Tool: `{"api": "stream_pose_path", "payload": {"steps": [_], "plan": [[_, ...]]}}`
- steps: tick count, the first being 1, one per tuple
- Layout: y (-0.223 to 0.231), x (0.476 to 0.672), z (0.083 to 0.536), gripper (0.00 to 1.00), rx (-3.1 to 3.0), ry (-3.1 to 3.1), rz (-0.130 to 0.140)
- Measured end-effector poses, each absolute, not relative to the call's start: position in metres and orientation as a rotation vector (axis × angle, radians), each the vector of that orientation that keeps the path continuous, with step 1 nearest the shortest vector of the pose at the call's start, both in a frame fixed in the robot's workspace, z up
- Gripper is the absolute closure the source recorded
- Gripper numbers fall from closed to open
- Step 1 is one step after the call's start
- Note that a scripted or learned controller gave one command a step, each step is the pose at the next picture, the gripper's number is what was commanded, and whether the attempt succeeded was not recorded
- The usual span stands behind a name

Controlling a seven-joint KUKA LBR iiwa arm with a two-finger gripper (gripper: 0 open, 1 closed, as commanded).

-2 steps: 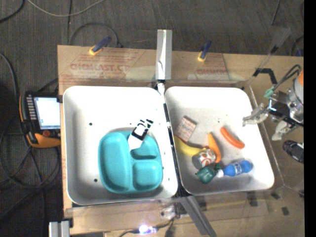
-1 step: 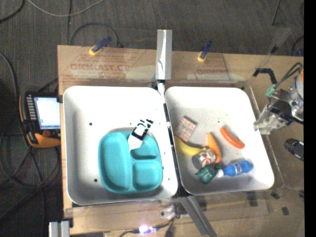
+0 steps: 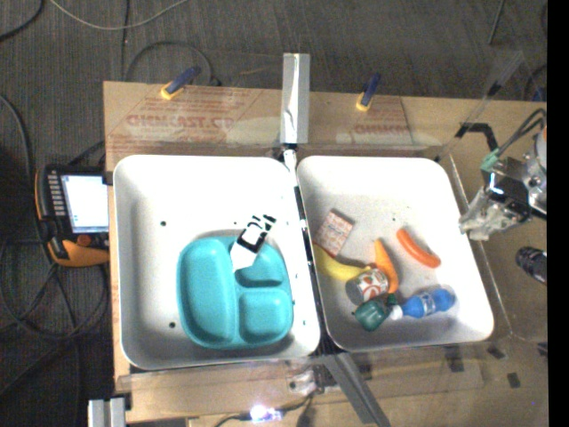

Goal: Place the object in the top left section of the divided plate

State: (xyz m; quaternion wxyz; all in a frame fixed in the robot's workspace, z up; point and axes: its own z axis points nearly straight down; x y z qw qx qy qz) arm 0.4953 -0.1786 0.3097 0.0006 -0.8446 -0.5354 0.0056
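Note:
A teal divided plate (image 3: pixel 209 296) lies in the left bin (image 3: pixel 142 238), with one long section on its left and two smaller sections on its right. A small black-and-white object (image 3: pixel 252 237) rests at the plate's upper right rim, partly over the upper small section. My gripper (image 3: pixel 478 220) hangs over the right rim of the right bin (image 3: pixel 391 185), far from the plate, with the arm's wrist behind it at the view's right edge. Nothing shows in the gripper.
The right bin holds a pink patterned box (image 3: pixel 335 229), an orange carrot-like piece (image 3: pixel 418 247), a yellow banana (image 3: pixel 335 268), a small can (image 3: pixel 371 285), a green bottle (image 3: pixel 373 313) and a blue bottle (image 3: pixel 429 303). A handheld pendant (image 3: pixel 73 212) sits left of the bench.

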Motion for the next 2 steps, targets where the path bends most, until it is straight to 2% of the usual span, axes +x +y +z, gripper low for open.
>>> {"api": "stream_pose_path", "payload": {"steps": [1,2], "plan": [[-0.131,0.526,0.283,1.0,-2.79,-1.44,0.008],[-0.157,0.505,0.434,1.0,-2.887,-1.246,0.004]]}}
